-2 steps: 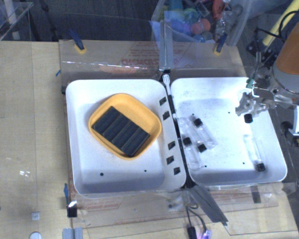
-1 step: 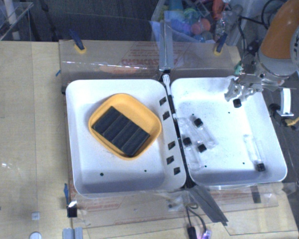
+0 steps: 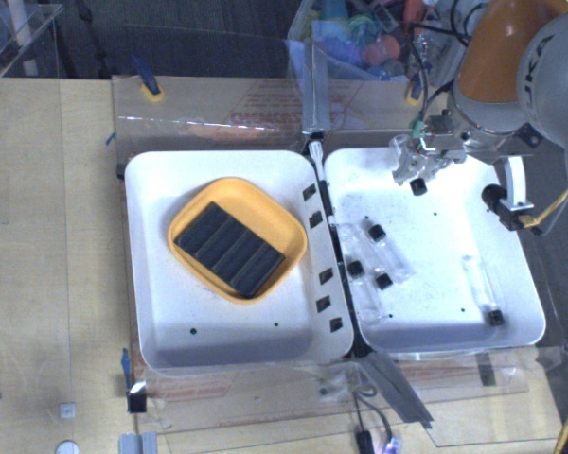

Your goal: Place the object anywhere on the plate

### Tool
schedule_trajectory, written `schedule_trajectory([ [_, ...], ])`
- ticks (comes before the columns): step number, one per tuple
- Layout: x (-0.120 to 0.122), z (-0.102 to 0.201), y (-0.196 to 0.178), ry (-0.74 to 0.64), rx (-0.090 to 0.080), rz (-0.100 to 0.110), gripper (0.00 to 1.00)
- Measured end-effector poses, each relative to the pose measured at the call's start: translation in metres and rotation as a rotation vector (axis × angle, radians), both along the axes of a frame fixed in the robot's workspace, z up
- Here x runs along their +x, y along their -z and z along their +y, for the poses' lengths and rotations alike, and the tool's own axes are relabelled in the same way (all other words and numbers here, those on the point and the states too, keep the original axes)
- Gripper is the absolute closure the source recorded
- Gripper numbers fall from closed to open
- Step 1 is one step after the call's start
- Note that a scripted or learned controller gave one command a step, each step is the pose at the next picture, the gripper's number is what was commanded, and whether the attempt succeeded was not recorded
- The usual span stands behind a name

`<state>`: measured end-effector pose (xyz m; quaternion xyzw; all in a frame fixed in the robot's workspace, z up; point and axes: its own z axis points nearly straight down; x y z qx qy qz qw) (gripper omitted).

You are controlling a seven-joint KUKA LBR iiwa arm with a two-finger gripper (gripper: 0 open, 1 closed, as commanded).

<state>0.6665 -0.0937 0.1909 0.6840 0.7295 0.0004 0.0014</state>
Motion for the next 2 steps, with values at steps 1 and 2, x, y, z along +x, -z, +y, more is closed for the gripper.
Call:
schedule_trajectory([
  [1, 0.0, 0.056, 0.006, -0.163, 0.002, 0.005, 1.0],
  [2, 0.001, 0.093, -0.033, -0.326, 0.0, -0.002, 1.0],
])
